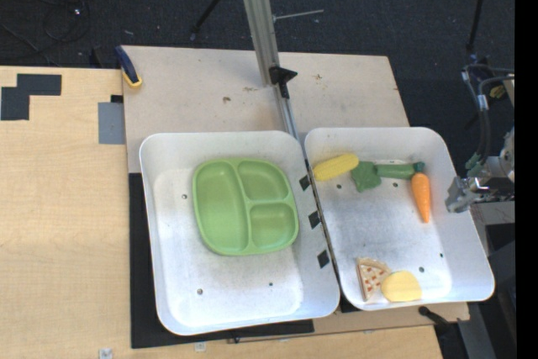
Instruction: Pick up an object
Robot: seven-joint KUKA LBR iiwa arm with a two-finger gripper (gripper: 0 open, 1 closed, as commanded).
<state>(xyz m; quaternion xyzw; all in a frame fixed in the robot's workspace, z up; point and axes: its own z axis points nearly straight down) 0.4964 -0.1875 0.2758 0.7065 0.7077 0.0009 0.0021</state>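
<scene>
Carrot (421, 197) is my likeliest pick: it lies in the right bin (471, 252), near that bin's right wall, apart from the green piece (382, 174) and the corn (335, 166) at the far end. Pizza slice (370, 277) and lemon (402, 287) sit by the near wall. My gripper (473, 191) hangs just outside the right rim; I cannot tell its state. Nothing is lifted yet; the whole pick remains.

no readable text, no labels, no numbers anywhere
</scene>
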